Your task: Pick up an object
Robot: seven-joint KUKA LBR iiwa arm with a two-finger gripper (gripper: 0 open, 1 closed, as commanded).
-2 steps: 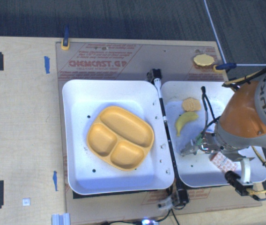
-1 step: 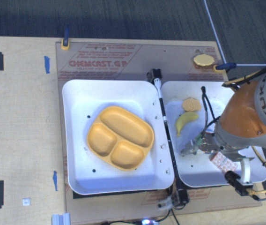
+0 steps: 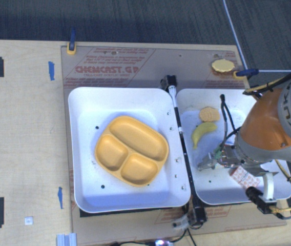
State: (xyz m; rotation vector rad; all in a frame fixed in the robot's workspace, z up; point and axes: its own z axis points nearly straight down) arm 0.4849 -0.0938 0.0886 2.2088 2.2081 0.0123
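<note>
Leftmost in the frame lies the pale wooden bench top (image 3: pixel 22 152), marked with black corner brackets and bits of blue tape. Right of it, the left white bin (image 3: pixel 84 117) fills the middle of the frame and holds a yellow divided plate (image 3: pixel 131 150) with three compartments; the plate's long axis runs from upper left to lower right, and it sits slightly askew near the bin's centre. Beyond the dividing rim, the right white bin (image 3: pixel 207 188) holds a yellow-green toy banana (image 3: pixel 203 132) in its upper left part. The banana's long axis slants from lower left to upper right, with its narrower end pointing down toward the lower left and its thicker end toward the upper right. Just above it, close but apart, lies a tan round cracker-like piece (image 3: pixel 209 114). A similar yellowish round piece (image 3: pixel 223 65) rests outside the bins on the brown cardboard sheet (image 3: pixel 135 60) at upper right. Lower in the right bin, the gripper (image 3: pixel 210 162) hangs below the banana, apart from it; whether its jaws are spread or pressed together cannot be told at this angle. Beside it, partly under the arm's orange band (image 3: pixel 268 124), lies a small red-and-white packet (image 3: pixel 244 176).
</note>
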